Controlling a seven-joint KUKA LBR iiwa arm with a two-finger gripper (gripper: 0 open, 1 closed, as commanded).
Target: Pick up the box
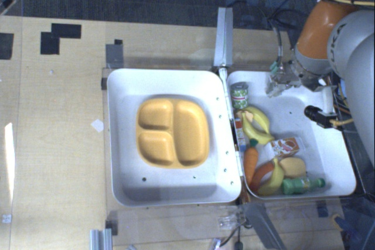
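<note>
The box point(286, 146) is a small red and white carton lying flat in the right bin point(328, 143), between a banana and a pale round fruit. My gripper point(280, 84) hangs over the far part of that bin, well behind the box and apart from it. Nothing is visibly held in it. The grey arm with its orange band point(319, 29) comes in from the upper right.
Packed around the box are a green-labelled can point(239, 95), bananas point(256, 124), a carrot point(250, 163), a pale fruit point(294, 168) and a green bottle point(302, 185). The left bin point(126, 184) holds a yellow divided tray point(173, 132). A black cable fitting point(319, 116) hangs near the right wall.
</note>
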